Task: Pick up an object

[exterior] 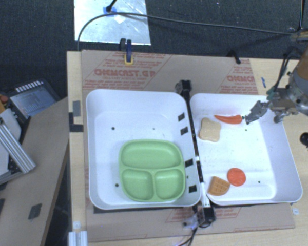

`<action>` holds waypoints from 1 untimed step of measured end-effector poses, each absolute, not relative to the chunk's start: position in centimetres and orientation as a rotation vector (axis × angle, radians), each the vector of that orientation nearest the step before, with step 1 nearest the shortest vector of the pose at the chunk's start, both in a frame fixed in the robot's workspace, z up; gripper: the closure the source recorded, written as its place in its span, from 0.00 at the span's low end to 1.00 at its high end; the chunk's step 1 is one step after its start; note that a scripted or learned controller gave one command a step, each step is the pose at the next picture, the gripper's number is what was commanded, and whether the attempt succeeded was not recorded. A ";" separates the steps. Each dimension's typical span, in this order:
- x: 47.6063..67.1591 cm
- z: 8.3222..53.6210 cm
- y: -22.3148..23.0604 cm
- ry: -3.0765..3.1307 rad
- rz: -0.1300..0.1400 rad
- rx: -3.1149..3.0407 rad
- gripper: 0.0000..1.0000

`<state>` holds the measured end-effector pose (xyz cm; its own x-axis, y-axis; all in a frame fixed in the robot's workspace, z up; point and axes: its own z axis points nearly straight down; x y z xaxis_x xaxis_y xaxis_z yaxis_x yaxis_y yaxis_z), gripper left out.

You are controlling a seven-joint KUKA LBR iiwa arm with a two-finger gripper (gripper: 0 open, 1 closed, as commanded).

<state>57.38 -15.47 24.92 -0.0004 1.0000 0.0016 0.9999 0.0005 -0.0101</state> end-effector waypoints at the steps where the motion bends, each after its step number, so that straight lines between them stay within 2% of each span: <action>1: 57.6 25.6 -15.4 -2.226 -0.001 -2.219 0.00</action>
